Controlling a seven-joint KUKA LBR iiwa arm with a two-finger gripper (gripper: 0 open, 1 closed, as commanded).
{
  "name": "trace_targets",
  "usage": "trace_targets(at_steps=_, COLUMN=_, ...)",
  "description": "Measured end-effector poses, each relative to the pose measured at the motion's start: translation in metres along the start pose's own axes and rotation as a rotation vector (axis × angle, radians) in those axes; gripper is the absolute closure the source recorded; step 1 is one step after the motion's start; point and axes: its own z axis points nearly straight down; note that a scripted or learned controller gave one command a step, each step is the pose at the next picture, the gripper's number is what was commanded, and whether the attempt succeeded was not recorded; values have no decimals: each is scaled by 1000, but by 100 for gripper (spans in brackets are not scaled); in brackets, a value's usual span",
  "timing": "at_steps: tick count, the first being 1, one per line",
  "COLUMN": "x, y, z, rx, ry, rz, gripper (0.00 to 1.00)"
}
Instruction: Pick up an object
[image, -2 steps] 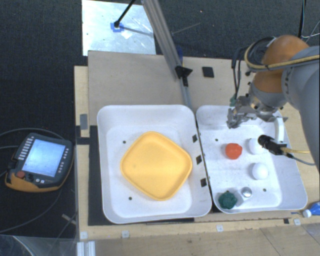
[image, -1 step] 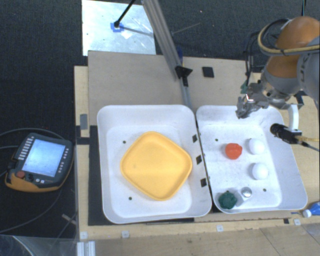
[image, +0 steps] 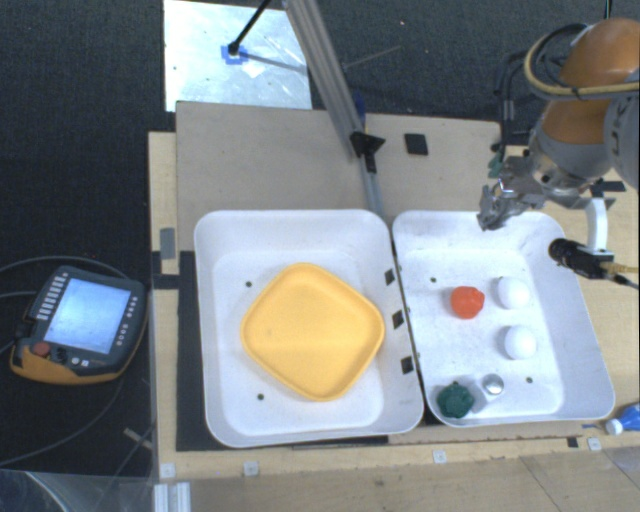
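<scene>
With the green object and metal piece nearest, 2 white balls and the red ball mid-bin, centre the gripper, state indiscernible, over 1 target from the far rim.

dark carpet floor, tan bench

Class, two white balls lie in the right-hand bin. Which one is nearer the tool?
The upper white ball, the one beside the red object. It lies closer to the tool at the bin's top edge; the other white ball sits lower, toward the silver object.
</scene>
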Motion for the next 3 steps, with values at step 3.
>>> trace_targets(at_steps=3, x=122, y=-90, z=12, rx=3, ry=1, rz=-2, gripper=100)
